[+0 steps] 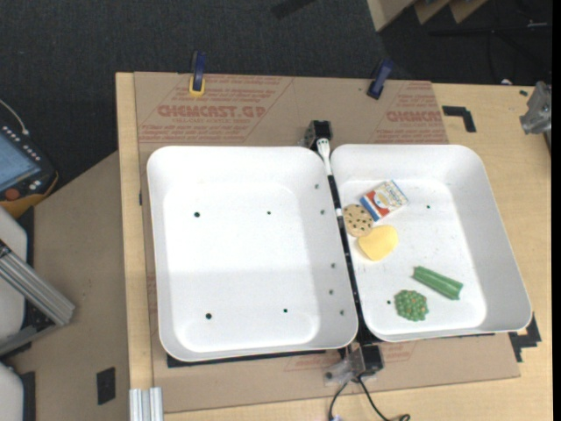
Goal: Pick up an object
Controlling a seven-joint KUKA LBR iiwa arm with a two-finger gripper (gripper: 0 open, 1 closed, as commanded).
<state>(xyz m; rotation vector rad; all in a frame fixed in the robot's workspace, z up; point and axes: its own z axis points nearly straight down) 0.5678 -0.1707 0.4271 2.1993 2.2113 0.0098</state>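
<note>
The right bin (491,235) holds several small objects. A red, white and blue packet (385,200) lies near its upper left. Just below it sit a round chocolate-chip cookie (356,220) and a yellow lump (378,243), close together. Lower down are a green stick-shaped piece (437,282) and a bumpy green cluster (411,305). A small grey part of the arm (536,112) shows at the far right edge, well above and to the right of the bin.
The left bin (166,235) stands beside the right one, sharing a black hinge strip (337,226). Both rest on a cardboard sheet (263,103) held by blue clamps (198,74) at the back. A metal rail (35,283) lies at far left.
</note>
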